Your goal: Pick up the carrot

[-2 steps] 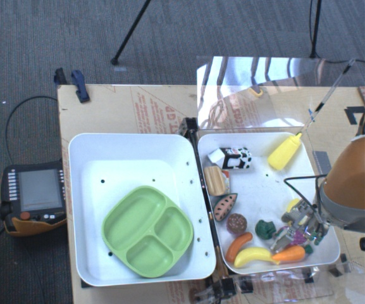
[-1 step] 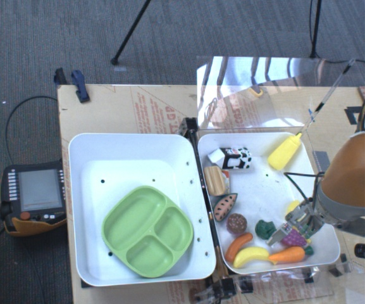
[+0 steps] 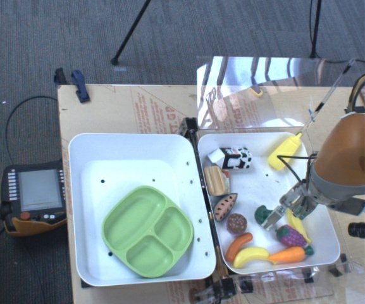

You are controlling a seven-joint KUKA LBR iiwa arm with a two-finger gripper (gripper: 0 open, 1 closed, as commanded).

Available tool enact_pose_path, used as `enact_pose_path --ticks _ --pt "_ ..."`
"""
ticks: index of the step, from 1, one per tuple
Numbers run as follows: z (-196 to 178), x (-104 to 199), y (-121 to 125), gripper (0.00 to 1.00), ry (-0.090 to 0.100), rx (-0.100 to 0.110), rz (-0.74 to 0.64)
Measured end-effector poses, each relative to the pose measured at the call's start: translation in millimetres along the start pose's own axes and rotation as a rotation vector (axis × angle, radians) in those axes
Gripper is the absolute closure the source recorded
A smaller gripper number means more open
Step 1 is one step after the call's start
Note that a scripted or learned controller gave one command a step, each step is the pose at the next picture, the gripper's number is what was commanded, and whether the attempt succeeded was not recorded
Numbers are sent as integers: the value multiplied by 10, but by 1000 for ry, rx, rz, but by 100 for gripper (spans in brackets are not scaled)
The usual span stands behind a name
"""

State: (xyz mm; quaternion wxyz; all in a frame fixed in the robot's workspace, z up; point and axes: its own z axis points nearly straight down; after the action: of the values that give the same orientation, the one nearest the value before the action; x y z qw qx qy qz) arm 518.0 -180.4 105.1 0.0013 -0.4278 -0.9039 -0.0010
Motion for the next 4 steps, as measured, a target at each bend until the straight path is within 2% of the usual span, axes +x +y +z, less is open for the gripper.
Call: enact_pose_path --ticks 1,2,3,4 --pt "175 295 -285 0 -3 -1 -406" --pt "165 149 -370 0 -8 -7 -680" --pt "72 147 -368 100 -7 -9 -671" --pt "76 148 -372 0 -6 -9 -668"
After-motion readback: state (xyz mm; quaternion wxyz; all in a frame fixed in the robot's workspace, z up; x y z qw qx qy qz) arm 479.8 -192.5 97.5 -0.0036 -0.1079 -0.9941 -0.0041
